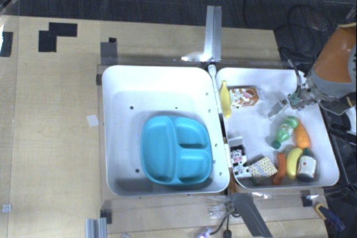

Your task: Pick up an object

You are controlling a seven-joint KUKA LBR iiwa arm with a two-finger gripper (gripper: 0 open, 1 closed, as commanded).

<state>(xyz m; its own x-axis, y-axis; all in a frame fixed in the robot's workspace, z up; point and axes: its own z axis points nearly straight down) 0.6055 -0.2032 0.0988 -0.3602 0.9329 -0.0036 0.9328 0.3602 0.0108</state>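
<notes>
The right bin (262,78) holds several small objects. A yellow banana-shaped toy (225,98) lies along its left wall, next to a brown and white snack packet (244,96). A green bottle (283,130) and an orange carrot (302,135) lie in the middle right. In the front corner are a yellow banana (294,161), a small dark-capped bottle (307,167), a red piece (280,167), a patterned box (262,167) and a white carton (236,152). My gripper (294,100) hangs over the bin's back right part, just above the green bottle and apart from it.
The left bin (120,120) holds a blue divided plate (177,149). A metal post (213,33) stands behind the divider between the bins. The arm's orange band (336,58) overhangs the right bin's far right corner. Cables lie on the dark floor beyond.
</notes>
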